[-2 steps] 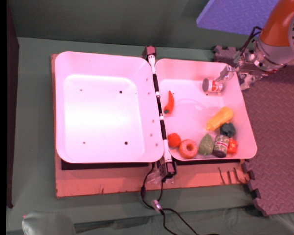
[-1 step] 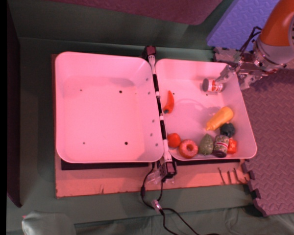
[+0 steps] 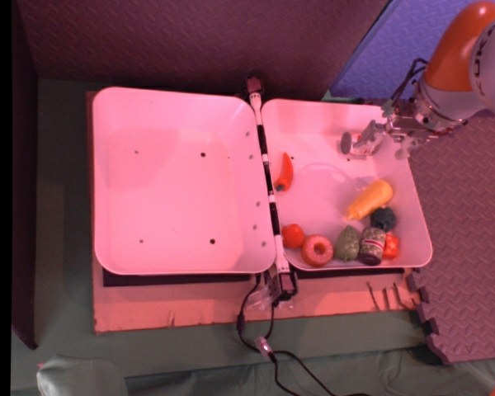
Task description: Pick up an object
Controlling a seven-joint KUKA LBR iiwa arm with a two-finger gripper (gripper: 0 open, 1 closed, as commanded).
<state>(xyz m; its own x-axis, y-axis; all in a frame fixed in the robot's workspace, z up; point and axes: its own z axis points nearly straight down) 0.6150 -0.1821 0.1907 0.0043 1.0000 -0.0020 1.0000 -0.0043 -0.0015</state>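
Observation:
My gripper (image 3: 357, 143) hangs over the far right part of the right bin (image 3: 313, 114), with nothing seen in it. Below it in that bin lies an orange-yellow bottle-shaped object (image 3: 370, 200), with a dark round object (image 3: 384, 218) just beside it. Along the bin's near edge sit a red tomato (image 3: 292, 236), a ringed doughnut (image 3: 318, 250), a green lumpy object (image 3: 347, 243), a dark can (image 3: 372, 246) and a small red object (image 3: 391, 246). A red-orange chili pepper (image 3: 285, 172) lies by the divider.
The left bin (image 3: 115, 106) stands beside the right one, split off by a black-and-white striped bar (image 3: 268, 180). Cables (image 3: 264, 337) trail off the bench's front. Purple foam mats (image 3: 470, 221) lie to the right, under the arm.

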